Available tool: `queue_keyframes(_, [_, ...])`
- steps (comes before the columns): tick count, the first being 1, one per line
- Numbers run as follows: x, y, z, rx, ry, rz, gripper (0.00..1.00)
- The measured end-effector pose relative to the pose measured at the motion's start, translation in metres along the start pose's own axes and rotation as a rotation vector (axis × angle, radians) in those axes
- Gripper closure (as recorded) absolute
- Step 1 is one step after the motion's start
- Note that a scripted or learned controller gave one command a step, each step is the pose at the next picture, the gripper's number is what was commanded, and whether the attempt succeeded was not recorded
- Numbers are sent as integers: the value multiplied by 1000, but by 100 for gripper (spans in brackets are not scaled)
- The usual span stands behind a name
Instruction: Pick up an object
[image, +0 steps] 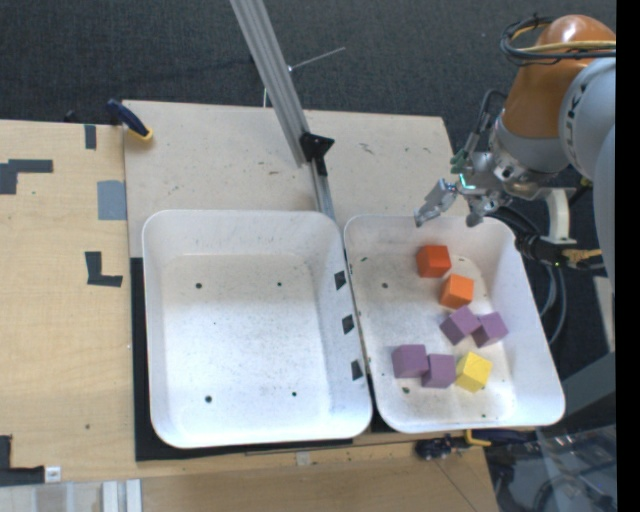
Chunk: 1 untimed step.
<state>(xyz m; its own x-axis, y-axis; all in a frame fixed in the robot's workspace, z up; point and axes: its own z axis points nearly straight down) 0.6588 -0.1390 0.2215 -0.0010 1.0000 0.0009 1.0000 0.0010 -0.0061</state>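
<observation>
Camera view shows the table (60, 300) with two shallow white bins side by side. The left bin (160, 300) has only small dark specks on its floor. The right bin (530, 330) holds seven small blocks. A red-orange block (433, 261) lies toward the far end, and a lighter orange block (457, 290) sits just nearer and right of it. Nearer again, two purple blocks, one (460, 324) and another (489, 328), touch each other. At the near end a purple block (409, 360) sits beside a further purple block (439, 370), and a yellow block (474, 371) lies just right of that pair.

The arm (555, 100), grey with an orange band, reaches in from the right. Its tool (455, 207) hangs above the far rim of the right bin, its two fingers spread apart with nothing between them. It is apart from every block; the red-orange block is the closest to it.

A slanted metal rail (280, 85) crosses the far part of the table toward the gap between the bins.
</observation>
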Motion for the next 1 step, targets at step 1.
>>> queue_keyframes(1, [0,1,-3,-5,-2,-1,0])
